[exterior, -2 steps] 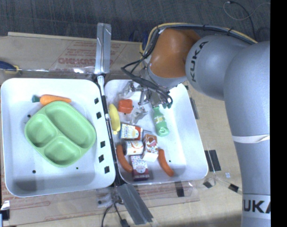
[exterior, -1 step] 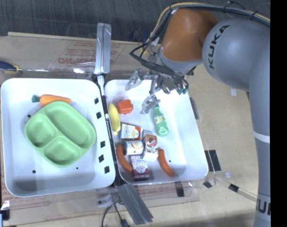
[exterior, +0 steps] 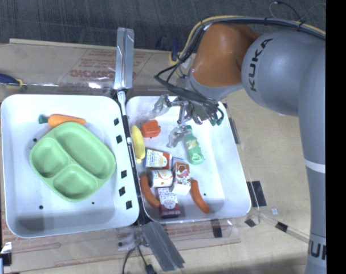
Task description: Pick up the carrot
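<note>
Where cardboard (exterior: 58, 59) covers bench, two white bins (exterior: 13, 170) sit on dark carpet (exterior: 76, 4).

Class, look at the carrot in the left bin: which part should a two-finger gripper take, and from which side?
Grip the carrot at mid-body, coming from above, fingers closing across its width. It lies flat and lengthwise beside the green divided plate, whose rim crowds its near side, so a side approach looks blocked.

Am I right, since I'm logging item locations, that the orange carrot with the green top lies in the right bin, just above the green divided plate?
Not quite: the camera view shows the orange carrot in the left white bin, just above the green divided plate.
</note>
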`<move>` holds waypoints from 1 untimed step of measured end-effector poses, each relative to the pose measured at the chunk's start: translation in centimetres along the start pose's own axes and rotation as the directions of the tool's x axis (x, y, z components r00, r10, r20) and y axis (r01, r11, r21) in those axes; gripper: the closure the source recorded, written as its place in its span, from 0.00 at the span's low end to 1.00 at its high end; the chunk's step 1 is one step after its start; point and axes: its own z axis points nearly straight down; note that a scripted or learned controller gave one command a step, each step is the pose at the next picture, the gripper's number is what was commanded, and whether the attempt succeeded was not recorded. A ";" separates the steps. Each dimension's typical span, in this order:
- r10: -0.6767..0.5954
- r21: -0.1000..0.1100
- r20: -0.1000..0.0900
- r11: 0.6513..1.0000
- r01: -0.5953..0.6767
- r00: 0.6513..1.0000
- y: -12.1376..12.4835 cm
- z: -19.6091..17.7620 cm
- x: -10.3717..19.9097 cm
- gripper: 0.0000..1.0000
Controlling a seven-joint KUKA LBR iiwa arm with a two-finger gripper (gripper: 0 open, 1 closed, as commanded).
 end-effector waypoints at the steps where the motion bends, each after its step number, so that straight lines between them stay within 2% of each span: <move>1: -0.141 0.010 0.008 0.990 0.141 0.990 0.9 5.7 1.1 0.00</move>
